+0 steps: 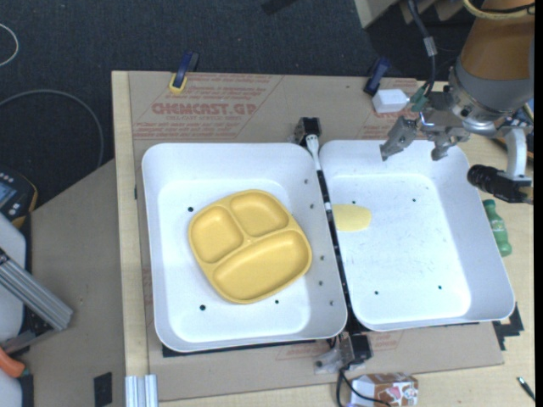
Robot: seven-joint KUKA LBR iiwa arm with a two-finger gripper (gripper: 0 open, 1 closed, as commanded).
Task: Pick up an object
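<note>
The gripper (418, 145) hangs released, its fingers spread and gripping nothing, over the far rim of the right bin (475, 303). A small yellow piece (351, 218) lies by that bin's left wall (close to the divider). Descend centred, squarely over it, before closing.

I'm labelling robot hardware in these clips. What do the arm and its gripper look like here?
The arm has a broad orange band over a grey wrist section, with dark cables running down beside it from above. The gripper is a metallic grey assembly ending in two slim grey fingers. No readable markings show.
</note>
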